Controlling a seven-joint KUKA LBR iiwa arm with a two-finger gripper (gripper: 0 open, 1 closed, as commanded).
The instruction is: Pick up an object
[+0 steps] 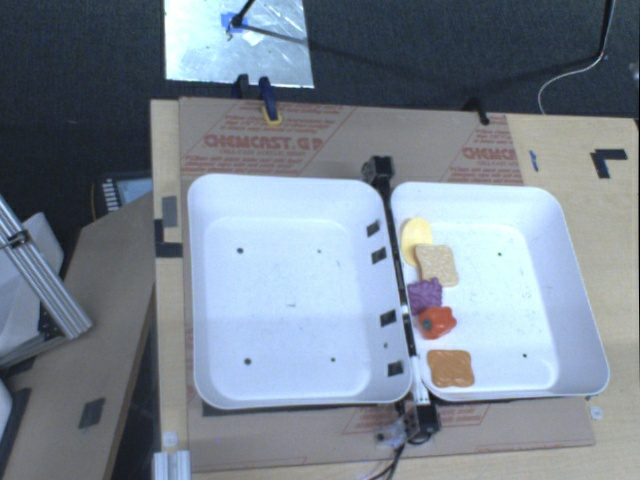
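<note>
Right, 2 white bins sit side by side on a brown cardboard sheet (270,140) printed w/ red "CHEMCAST" lettering. All the pickable objs are in the right bin (560,268), lined up in a rough column along its left wall, close to the seam btwn the bins.

Top to bottom:
- yellow piece (416,234), rounded, nearest the far end
- tan square piece (437,264), speckled, touching or overlapping the yellow one's lower right edge
- purple piece (425,294), just below the tan one, looks to be touching it
- red piece (436,322), w/ a small green bit on it, right against the purple one
- orange-brown piece (451,368), flat w/ rounded corners, near the bin's front left corner, a small gap apart from the red one

What each obj is exactly, can't tell at this res.

Left bin (290,268) shows its white floor w/ a few small dark dots. Black clips (378,256) sit along the seam where the bin walls meet.

Claw: can't tell how far open it is or whether it has hold of anything.

Beyond the bench, a shiny foil sheet (238,26) lies on the dark floor, and a blue and yellow clamp (268,103) grips the far edge of the cardboard. Thin cable (590,58) loops at upper right. Metal rail (40,278) leans at far left.
</note>
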